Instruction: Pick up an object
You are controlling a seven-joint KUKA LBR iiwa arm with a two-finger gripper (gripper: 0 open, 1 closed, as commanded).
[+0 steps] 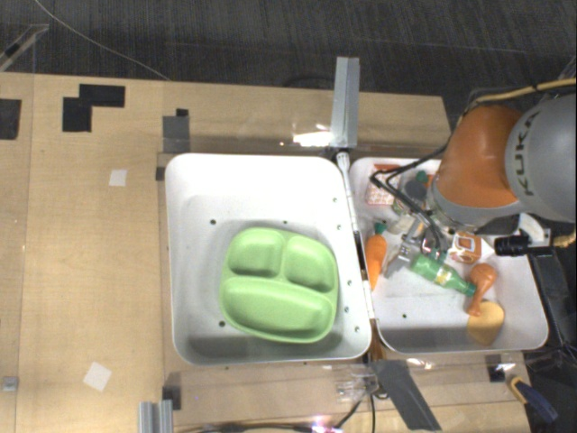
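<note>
My gripper (407, 246) reaches down into the right bin (518, 336), near its left side. Just below and right of it lies a green bottle (441, 274), tilted, with its near end touching or almost touching the gripper. An orange carrot (374, 258) lies along the bin's left wall, just left of the gripper. Nothing is visibly lifted off the bin floor.
The right bin also holds an orange piece (482, 279), a tan rounded piece (485, 320), a small orange-and-white box (465, 246) and a red-and-white item (382, 193), partly under the arm. A green divided plate (280, 283) lies in the left bin (194, 242).
</note>
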